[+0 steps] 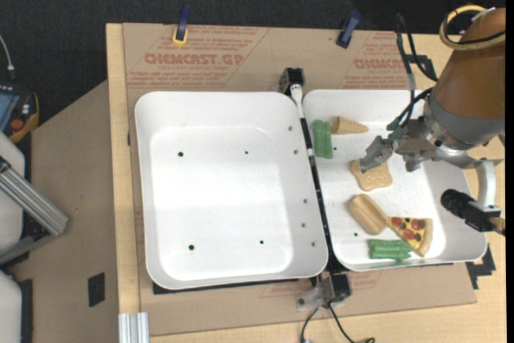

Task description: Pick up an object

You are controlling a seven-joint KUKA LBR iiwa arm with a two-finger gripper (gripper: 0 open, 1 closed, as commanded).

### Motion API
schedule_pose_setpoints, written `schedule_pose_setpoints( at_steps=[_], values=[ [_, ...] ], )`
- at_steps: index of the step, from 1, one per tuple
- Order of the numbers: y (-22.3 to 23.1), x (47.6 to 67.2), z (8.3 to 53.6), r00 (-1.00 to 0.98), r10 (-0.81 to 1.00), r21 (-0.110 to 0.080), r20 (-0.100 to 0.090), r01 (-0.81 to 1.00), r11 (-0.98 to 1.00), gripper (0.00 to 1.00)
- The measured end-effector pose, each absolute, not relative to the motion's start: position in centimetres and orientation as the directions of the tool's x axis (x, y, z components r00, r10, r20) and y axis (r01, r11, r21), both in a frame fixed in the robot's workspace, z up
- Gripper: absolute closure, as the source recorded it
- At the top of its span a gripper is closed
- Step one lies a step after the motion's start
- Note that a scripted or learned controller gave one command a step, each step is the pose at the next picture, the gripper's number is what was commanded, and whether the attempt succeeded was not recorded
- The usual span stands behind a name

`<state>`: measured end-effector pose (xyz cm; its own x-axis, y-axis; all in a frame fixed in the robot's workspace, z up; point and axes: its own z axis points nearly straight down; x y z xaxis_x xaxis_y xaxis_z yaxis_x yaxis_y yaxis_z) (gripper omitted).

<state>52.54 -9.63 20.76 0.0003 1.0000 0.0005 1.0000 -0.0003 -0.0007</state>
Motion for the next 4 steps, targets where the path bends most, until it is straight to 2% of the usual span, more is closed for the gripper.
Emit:
schedule_pose_setpoints(
  at_steps=[1, 2, 3, 4],
  values=[
    [-13.9, 58.2, 12.4, 0.001, 1.0, 0.003, -0.003, 1.0, -0.001, 0.0],
    [-20.3, 53.8, 8.6, 0.007, 1.0, 0.002, 0.002, 1.0, -0.007, 0.0],
    [-22.2, 47.8, 8.5, -0.001, 1.0, -0.003, 0.006, 1.0, 0.001, 0.0],
    [-22.1, 47.9, 8.4, 0.0, 1.0, -0.003, 0.006, 1.0, 0.0, 0.0]
  ],
)
